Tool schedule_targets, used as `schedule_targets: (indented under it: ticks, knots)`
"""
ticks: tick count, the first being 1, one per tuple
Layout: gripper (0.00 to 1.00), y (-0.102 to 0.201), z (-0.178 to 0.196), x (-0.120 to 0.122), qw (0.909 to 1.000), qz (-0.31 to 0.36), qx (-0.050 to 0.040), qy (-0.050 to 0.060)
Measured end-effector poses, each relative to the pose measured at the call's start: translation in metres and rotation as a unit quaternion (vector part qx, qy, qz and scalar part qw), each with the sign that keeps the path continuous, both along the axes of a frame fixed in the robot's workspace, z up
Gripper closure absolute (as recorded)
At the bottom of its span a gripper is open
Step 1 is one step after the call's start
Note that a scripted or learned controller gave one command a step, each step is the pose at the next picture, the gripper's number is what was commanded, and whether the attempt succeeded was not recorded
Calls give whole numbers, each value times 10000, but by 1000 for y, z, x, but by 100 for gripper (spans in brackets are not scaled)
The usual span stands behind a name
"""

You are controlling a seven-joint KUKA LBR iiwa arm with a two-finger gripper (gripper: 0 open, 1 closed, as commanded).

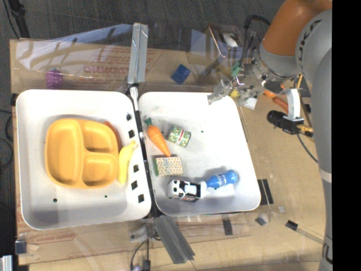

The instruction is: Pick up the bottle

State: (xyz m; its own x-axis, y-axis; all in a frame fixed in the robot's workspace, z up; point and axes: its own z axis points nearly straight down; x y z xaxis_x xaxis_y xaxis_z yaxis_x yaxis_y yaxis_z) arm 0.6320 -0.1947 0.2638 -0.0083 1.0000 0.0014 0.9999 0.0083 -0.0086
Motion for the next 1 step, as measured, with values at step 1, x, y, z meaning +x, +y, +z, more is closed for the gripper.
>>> schedule_targets:
  ticks: [1]
  knots:
    - [0, -5, -100, -79, 9997, -251, 2, 3]
